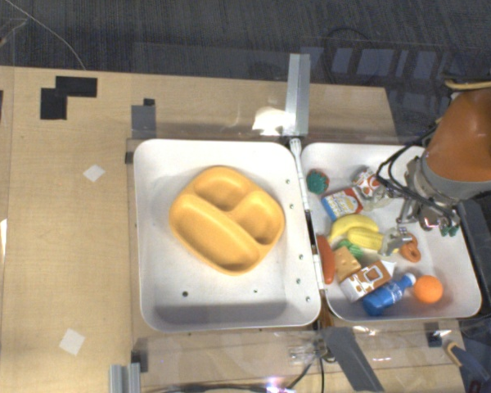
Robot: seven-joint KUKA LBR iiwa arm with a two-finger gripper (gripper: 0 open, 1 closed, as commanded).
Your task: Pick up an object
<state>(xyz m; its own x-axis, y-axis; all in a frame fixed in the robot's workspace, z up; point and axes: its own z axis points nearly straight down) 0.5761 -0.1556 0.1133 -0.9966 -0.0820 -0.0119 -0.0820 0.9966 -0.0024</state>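
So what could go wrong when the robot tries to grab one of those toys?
The toys in the right bin are packed tightly. The bananas touch the small cartons around them, so the gripper might pinch two things or just shove them aside. The orange ball is round and may roll away if nudged. The blue bottle lies on its side against a carton and could slip out of a grip.

My gripper [403, 237] hangs low in the right bin [466, 301], just beside a banana [356, 232]. At five o'clock from it lies an orange ball [428, 290]. The left bin [159, 301] holds a yellow divided dish [226, 218].
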